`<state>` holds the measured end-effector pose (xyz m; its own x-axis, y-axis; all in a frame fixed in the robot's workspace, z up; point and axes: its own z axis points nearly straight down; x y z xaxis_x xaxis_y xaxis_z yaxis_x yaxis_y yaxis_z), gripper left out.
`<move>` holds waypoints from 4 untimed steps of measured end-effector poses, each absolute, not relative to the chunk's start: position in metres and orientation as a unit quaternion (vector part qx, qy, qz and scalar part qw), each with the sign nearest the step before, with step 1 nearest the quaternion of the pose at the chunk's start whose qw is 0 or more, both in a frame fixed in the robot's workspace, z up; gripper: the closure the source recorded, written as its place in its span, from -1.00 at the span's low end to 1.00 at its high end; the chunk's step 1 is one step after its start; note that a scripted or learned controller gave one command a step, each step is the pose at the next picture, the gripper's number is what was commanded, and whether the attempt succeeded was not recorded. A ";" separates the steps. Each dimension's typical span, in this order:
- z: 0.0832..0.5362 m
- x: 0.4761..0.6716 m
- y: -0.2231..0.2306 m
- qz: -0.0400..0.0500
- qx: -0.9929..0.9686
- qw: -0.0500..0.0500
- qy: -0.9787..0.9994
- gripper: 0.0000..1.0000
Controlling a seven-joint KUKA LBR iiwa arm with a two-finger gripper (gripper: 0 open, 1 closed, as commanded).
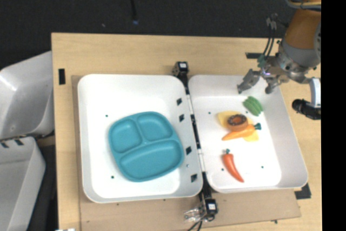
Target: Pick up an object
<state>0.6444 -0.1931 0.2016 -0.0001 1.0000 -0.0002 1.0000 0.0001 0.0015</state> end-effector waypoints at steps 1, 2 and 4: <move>0.159 0.645 -0.190 -0.001 0.706 0.000 0.708 -1.00; 0.110 0.646 -0.191 0.000 0.706 0.004 0.708 -1.00; 0.186 0.655 -0.195 0.002 0.706 0.004 0.708 1.00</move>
<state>0.6555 -0.1954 0.1864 -0.0036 1.0000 -0.0025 1.0000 0.0036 0.0078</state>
